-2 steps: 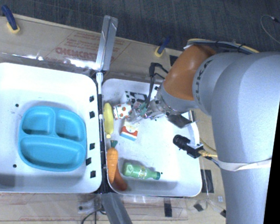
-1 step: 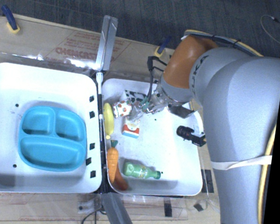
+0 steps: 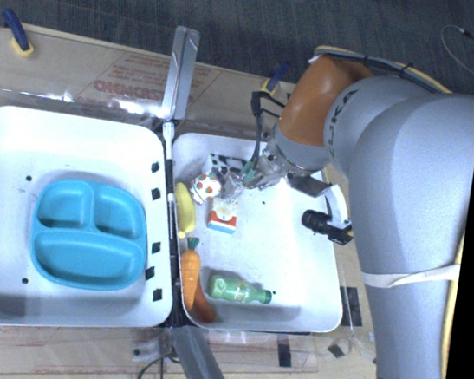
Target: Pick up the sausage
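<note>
Sausage duty, and your gripper hangs well apart from it, low over the far end of the bin nearer the arm. The blur there means you cannot tell whether it is spread or closed, and nothing shows in its grasp. Just beside it sit a small round red-and-white piece and a red-and-white carton. Further out, a banana lies along the dividing wall, then a carrot. The brownish sausage rests at the carrot's near tip, in the near corner, beside a green bottle. Across the divide, a blue tray sits in the other bin.
</note>
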`<state>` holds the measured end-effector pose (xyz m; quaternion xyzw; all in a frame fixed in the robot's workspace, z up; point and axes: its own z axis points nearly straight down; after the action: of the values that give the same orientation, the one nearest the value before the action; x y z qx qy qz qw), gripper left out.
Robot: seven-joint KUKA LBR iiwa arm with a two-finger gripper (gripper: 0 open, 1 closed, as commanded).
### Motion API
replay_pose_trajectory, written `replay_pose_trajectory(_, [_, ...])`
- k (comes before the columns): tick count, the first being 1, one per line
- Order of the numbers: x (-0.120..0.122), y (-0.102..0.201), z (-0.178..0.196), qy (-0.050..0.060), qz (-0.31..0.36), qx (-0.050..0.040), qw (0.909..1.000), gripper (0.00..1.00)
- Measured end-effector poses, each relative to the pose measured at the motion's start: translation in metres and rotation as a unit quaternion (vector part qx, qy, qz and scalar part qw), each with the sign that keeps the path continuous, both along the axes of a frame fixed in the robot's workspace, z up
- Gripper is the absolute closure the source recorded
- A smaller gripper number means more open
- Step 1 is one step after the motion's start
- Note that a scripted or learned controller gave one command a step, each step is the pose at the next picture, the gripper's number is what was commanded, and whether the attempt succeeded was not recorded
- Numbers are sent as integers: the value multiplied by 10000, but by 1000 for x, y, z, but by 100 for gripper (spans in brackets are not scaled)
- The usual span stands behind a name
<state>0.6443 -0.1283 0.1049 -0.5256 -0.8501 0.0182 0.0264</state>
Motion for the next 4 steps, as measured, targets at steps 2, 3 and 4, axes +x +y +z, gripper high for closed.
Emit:
replay_pose_trajectory(2, [-63,-8,89,-285,4110,144,9111,100])
replay_pose_trajectory(3, [-62,28,37,-283,4362,153,8993,100])
replay_pose_trajectory(4, [-71,27,-13,-286,3757,140,9262,100])
